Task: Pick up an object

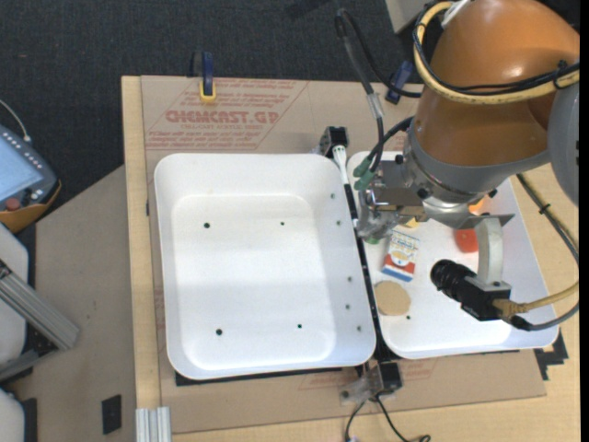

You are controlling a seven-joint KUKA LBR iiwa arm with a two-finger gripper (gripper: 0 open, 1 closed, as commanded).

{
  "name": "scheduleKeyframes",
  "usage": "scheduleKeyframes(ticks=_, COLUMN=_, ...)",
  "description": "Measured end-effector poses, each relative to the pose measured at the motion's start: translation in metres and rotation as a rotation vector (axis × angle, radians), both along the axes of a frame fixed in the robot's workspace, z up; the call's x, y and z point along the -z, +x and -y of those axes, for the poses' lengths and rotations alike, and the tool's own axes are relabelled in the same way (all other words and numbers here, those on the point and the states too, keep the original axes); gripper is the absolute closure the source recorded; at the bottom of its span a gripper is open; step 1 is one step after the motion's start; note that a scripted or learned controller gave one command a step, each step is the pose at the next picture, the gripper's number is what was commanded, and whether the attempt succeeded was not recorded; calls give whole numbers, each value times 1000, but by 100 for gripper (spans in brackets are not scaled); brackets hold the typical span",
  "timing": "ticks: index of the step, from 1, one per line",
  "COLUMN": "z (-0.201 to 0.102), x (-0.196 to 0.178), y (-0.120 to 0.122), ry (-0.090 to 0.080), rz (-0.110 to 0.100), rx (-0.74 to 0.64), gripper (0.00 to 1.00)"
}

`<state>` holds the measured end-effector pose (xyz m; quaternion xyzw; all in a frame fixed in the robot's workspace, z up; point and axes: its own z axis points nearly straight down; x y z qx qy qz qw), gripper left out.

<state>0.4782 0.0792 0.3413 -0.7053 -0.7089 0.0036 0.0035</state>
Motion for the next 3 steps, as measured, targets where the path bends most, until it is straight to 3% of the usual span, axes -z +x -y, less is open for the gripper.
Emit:
scheduleKeyframes(ticks=1, z=-36, x=-109, y=2, ry=4, rz=24, rx=0, gripper=100)
scheduleKeyframes(ticks=2, z=-91, x=-146, y=1, ry=3, rz=17, rx=-1, gripper=100)
scheduleKeyframes(ticks=3, z=-88, x=-154, y=2, ry=1, rz=16, rx=2, gripper=100)
